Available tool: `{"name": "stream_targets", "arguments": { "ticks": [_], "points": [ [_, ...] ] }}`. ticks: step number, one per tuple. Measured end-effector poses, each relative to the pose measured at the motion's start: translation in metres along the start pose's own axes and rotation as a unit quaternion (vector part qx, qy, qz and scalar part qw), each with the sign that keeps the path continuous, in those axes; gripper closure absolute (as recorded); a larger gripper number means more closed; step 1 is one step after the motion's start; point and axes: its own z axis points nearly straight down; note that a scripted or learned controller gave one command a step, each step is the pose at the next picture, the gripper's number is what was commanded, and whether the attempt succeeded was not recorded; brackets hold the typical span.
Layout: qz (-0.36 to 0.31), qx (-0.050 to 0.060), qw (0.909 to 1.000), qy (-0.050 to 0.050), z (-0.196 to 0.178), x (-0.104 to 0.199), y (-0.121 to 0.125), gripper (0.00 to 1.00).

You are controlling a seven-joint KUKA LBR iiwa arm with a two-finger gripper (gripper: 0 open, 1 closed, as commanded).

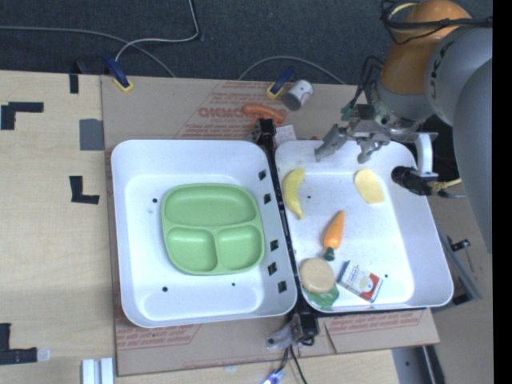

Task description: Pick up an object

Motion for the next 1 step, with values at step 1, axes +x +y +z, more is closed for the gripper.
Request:
{"name": "stream_targets", "arguments": {
  "ticks": [1],
  "points": [
    [0.000, -0.001, 1.0000, 0.000, 0.1080, -0.0069, -0.0503, 0.00]
  ]
}}
